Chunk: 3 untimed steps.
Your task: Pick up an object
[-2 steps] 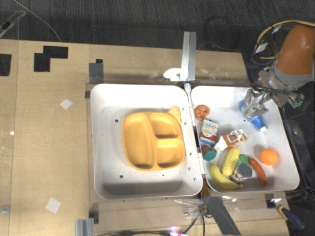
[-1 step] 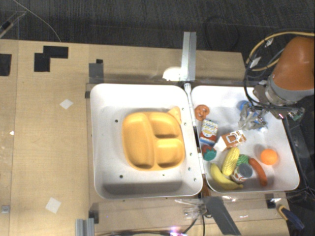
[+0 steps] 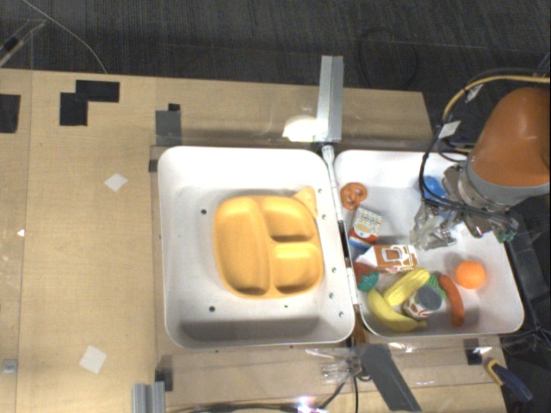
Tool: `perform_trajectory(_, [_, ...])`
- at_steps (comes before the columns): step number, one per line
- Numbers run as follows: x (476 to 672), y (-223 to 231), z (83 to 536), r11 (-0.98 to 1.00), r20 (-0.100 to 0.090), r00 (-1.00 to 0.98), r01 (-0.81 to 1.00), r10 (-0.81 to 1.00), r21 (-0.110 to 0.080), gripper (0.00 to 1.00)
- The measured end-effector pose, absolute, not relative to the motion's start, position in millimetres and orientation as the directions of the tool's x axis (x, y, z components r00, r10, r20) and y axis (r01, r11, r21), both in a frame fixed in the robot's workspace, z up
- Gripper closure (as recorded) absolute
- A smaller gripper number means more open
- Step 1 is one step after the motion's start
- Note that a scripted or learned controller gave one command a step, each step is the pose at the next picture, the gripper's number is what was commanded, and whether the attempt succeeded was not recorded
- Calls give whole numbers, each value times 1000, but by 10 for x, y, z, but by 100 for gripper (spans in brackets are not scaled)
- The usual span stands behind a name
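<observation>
Hovering above the right shallow white bin (image 3: 508,312), gripper (image 3: 435,231) state impossible to tell. Risks closing on nothing among crowded toys: yellow plastic banana (image 3: 389,312), small orange ball (image 3: 470,274).

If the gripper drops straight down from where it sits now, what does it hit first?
Likely bare floor of the right bin. The gripper hangs over an open patch, with the small carton just left of it and the orange ball to its right. Depth is unclear, so it might clip the carton.

A yellow tray (image 3: 263,246) fills one white bin (image 3: 185,317); beside it lie an orange ball (image 3: 470,274) and yellow banana (image 3: 389,314).
</observation>
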State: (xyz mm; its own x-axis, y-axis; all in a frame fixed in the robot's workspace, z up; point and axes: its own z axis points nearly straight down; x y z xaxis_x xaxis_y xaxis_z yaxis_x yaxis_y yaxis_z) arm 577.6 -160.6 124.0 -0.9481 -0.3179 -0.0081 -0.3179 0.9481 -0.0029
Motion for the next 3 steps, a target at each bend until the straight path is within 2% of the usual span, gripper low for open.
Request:
perform_trajectory(1, [5777, -1606, 1241, 948, -8, -948, -318, -318, -3, 0])
perform_trajectory(2, [6696, -955, 889, 1000, 1, -1000, -31, -31, 1, 0])
perform_trajectory(3, [6727, -964, 908, 822, -13, -822, -569, -569, -10, 0])
